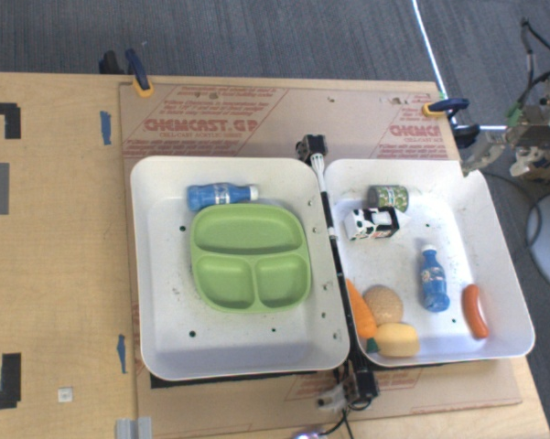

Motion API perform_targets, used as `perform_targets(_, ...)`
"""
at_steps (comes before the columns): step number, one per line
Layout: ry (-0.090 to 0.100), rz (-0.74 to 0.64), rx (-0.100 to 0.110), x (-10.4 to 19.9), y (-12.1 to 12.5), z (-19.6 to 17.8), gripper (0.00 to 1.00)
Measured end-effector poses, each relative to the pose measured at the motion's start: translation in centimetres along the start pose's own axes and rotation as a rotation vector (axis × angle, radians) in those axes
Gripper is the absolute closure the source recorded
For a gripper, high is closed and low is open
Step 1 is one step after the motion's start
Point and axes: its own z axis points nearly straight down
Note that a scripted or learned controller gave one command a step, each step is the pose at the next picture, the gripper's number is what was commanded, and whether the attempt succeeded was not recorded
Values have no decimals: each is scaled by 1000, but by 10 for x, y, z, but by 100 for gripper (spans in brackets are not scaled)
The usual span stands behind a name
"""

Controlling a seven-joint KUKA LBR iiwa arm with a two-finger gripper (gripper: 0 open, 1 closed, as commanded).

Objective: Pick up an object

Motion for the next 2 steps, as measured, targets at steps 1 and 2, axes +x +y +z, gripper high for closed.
perform_targets(1, 18, -92, 7, 4, -23, 157, 0)
perform_targets(2, -2, -263, -4, 26, -61, 171, 0)
